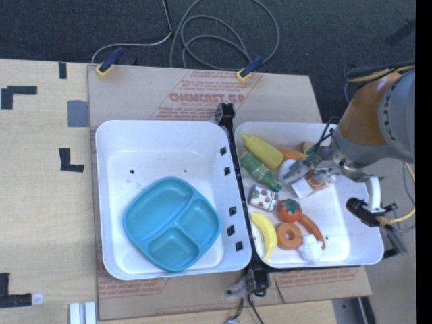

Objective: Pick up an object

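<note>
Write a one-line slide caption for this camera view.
Pincer lowered among toy food in the right bin; blue divided plate in the left bin.

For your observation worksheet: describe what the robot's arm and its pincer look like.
The arm is bulky and rounded, grey with a broad orange band above the wrist. Its pincer is a small, silvery metal part. A black fitting and thin yellow cable sit beside the wrist.

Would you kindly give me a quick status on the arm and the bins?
Tool low in right bin, among the toy food. Nothing seen held. Green bottle and tomato crowd close. Blue tray alone in left bin.
</note>
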`<control>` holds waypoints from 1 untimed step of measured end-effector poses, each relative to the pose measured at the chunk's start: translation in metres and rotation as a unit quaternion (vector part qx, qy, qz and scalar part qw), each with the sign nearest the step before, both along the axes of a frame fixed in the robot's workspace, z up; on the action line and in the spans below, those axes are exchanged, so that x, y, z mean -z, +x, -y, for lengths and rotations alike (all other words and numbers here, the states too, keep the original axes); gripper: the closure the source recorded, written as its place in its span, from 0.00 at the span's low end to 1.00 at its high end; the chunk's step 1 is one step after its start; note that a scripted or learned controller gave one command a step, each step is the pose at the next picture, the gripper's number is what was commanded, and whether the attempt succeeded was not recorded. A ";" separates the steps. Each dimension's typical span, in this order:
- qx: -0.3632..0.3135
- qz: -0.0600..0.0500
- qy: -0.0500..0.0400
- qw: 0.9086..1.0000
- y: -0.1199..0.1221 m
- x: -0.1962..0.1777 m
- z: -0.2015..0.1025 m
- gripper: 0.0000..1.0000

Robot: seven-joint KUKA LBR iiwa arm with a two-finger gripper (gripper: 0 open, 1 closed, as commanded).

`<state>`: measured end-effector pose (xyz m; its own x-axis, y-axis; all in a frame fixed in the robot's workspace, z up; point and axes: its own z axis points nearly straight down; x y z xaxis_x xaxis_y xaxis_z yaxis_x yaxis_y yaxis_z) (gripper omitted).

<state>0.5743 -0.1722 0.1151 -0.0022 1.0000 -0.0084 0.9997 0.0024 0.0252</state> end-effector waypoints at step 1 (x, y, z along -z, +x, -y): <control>0.000 0.006 -0.002 1.000 0.033 0.008 -0.017 0.00</control>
